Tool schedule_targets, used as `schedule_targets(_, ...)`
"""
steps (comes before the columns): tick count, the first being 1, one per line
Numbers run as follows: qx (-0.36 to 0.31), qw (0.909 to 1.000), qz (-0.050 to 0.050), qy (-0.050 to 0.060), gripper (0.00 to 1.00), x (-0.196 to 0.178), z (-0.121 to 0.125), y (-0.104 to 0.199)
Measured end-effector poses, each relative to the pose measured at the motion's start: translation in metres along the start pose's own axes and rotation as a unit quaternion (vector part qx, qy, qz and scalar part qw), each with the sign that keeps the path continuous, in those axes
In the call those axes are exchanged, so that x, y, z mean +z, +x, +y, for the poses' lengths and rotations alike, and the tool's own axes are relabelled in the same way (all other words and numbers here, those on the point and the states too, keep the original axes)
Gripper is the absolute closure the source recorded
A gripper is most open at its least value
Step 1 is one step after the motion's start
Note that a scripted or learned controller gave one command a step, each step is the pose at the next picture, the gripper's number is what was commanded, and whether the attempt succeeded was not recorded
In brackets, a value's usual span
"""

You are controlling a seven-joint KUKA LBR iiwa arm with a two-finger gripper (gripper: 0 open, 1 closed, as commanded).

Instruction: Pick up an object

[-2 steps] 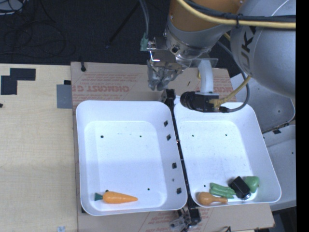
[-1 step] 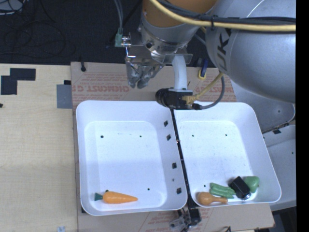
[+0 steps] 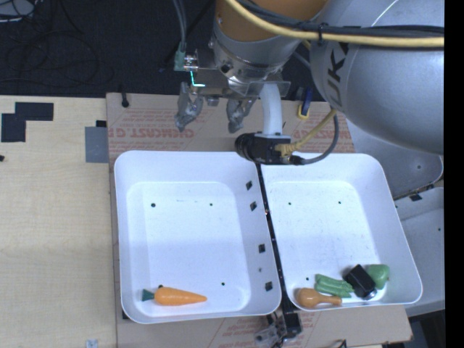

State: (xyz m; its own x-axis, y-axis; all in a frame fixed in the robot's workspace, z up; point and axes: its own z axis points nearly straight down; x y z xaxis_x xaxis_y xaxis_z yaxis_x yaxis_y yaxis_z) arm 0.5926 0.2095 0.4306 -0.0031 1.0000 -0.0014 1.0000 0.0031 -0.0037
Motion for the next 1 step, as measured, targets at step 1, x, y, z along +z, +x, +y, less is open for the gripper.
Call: schedule_targets(1,-0.002,1.0000,-0.001,0.001,1.00,-0.0096,0.0000,0.0006)
